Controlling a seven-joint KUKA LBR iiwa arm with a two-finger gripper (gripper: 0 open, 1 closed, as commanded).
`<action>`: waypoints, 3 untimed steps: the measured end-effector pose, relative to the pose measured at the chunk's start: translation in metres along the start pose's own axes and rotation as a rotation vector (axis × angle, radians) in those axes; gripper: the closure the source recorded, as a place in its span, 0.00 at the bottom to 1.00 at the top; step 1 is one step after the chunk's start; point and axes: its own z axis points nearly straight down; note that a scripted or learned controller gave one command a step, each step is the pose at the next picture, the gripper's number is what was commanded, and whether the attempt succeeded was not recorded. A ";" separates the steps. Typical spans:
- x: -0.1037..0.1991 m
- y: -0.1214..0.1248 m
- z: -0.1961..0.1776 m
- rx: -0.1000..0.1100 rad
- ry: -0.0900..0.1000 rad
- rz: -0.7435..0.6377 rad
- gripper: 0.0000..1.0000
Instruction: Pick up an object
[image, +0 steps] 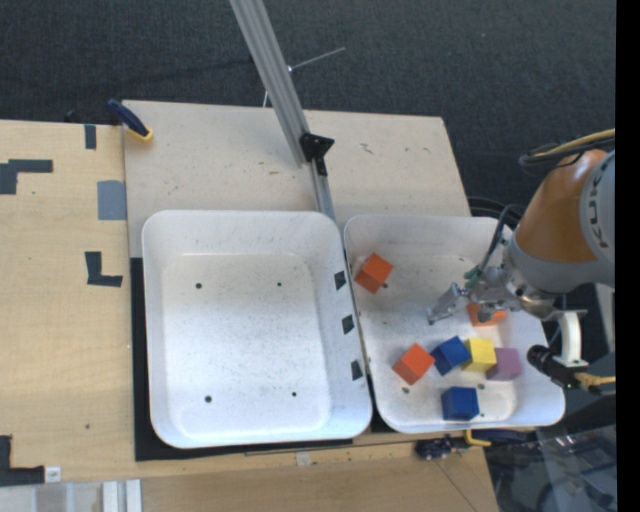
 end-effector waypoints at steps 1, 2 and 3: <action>0.001 -0.001 0.044 -0.003 -0.001 -0.001 0.00; 0.002 0.000 0.033 -0.004 0.001 -0.002 1.00; 0.003 -0.001 -0.009 -0.009 -0.001 -0.001 1.00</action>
